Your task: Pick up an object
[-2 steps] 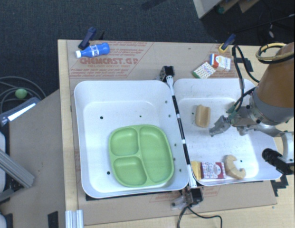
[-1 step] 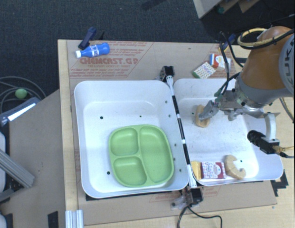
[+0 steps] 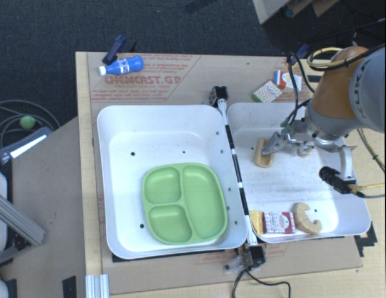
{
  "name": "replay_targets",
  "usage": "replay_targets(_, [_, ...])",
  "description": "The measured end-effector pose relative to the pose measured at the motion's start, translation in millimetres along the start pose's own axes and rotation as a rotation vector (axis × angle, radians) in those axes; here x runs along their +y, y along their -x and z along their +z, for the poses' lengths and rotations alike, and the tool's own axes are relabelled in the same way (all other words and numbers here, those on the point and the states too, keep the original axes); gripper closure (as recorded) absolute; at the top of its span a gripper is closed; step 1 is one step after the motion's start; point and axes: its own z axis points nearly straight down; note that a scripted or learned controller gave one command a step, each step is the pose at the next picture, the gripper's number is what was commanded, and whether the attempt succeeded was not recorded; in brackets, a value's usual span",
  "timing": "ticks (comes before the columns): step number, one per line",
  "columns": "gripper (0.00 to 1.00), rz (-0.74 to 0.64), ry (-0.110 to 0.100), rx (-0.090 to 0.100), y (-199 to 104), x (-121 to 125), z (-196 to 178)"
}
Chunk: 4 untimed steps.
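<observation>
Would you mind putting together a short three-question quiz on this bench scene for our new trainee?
1. True or false: the green divided plate lies in the left bin.
2. Multiple choice: what lies nearest the gripper in the right bin? A) the tan wooden piece B) the red and white packet C) the blue and white bottle
3. Fill in: the blue and white bottle lies on the cardboard, outside both ____.

Key:
1. True.
2. A; the packet sits at the bin's near edge, beside a tan curved piece.
3. Bins.
</observation>
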Motion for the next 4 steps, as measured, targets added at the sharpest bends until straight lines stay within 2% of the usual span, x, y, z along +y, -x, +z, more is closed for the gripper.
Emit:
replay_targets(1, [1.00, 0.000, 0.003, -0.001, 0, 1, -10])
replay_targets(2, [1.00, -0.002, -0.001, 0.002, -21, 1, -11])
replay_targets(3, [1.00, -0.002, 0.001, 0.001, -76, -35, -92])
replay_targets(4, [1.00, -0.001, 0.000, 0.001, -107, -53, -122])
